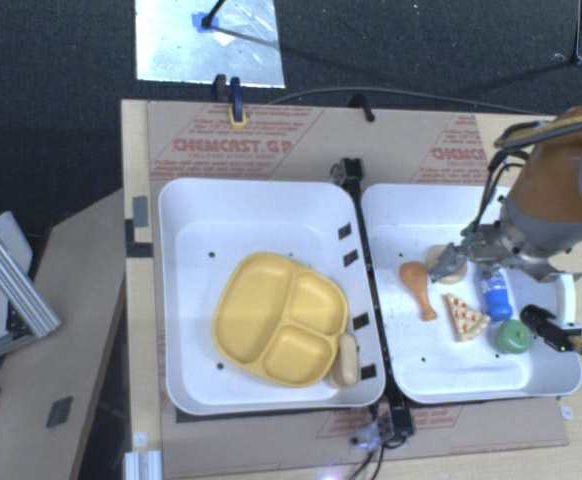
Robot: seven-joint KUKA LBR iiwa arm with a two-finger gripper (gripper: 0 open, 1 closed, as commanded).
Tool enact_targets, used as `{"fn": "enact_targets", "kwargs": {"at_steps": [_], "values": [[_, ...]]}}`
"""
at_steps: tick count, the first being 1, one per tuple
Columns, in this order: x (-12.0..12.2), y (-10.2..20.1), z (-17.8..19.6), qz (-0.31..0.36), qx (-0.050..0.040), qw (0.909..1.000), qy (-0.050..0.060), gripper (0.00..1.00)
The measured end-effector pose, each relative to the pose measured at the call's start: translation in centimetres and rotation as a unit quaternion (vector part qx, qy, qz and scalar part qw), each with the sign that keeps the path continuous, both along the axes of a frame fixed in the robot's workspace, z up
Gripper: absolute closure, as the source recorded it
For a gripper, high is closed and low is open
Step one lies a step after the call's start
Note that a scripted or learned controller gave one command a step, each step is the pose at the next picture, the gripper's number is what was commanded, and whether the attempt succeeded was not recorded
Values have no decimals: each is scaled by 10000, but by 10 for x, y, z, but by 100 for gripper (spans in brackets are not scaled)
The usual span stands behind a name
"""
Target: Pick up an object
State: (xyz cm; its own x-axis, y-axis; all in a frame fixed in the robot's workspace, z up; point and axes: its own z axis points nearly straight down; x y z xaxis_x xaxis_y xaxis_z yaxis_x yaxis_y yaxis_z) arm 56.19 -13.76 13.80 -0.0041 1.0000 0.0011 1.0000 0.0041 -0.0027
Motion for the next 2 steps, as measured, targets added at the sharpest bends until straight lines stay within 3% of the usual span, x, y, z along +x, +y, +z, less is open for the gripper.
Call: {"fn": "enact_targets", "kwargs": {"at_steps": [1, 2], "values": [[0, 1, -52, -13, -1, 10000, 1, 0], [1, 0, -39, -10, -10, 10000, -31, 100]]}}
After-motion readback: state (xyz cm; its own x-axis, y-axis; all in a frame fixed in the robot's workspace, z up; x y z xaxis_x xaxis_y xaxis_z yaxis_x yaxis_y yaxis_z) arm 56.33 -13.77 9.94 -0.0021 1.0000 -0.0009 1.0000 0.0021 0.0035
